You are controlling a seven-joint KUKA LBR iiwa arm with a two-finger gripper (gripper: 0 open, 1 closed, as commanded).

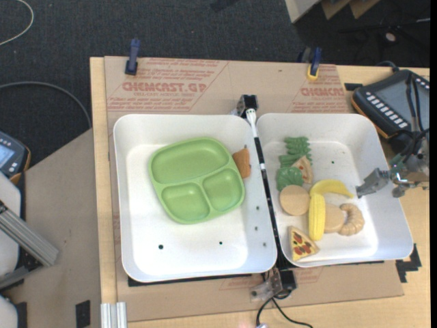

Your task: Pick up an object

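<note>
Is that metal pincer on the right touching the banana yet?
Apart. In the camera view, the pincer sits near the right bin's right wall, and a strip of bare white bin floor shows between it and the yellow banana.

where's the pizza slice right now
In the camera view the toy pizza slice lies in the right bin, at its near left corner. It sits just below the corn cob and the round cracker.

"CHEMCAST G.P" (red, printed twice) on the brown board (205,80).
</note>
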